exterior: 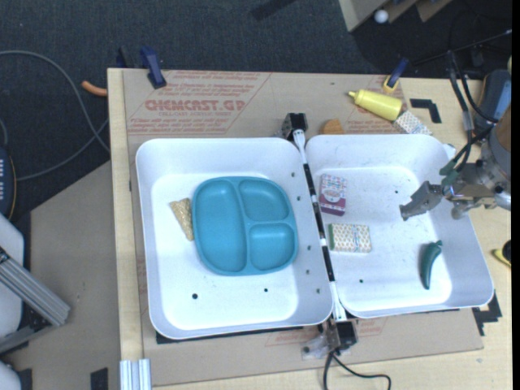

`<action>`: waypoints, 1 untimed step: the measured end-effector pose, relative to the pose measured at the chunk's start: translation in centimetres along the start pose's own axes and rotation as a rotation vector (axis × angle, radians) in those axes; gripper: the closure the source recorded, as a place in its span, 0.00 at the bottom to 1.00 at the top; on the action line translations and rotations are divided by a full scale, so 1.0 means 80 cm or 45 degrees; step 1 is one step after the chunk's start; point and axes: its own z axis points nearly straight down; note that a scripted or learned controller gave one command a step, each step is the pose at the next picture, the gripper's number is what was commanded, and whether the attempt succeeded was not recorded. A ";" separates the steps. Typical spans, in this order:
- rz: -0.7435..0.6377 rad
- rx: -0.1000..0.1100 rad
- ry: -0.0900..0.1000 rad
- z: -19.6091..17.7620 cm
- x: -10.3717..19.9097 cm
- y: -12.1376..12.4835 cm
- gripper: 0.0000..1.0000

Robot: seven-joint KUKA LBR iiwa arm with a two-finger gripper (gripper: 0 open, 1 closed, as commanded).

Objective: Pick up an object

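Observation:
My gripper [441, 206] hovers over the right side of the right bin [382, 299], its fingers [417, 202] spread open with nothing between them. Just below it, a green pepper-shaped object [429, 264] lies near the bin's right wall. A small pink and white packet [333, 195] and a patterned square packet [351, 237] lie by the bin's left wall. The left bin [162, 299] holds a teal divided plate [244, 224] with a tan cracker-like piece [182, 214] beside its left edge.
On the cardboard behind the bins lie a yellow bottle [376, 102] and a small brown item [331, 126]. Blue clamps [151, 67] grip the board's back edge. Black cables run down to the arm at the right.

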 end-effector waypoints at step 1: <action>0.002 0.003 0.000 0.133 -0.098 0.063 0.00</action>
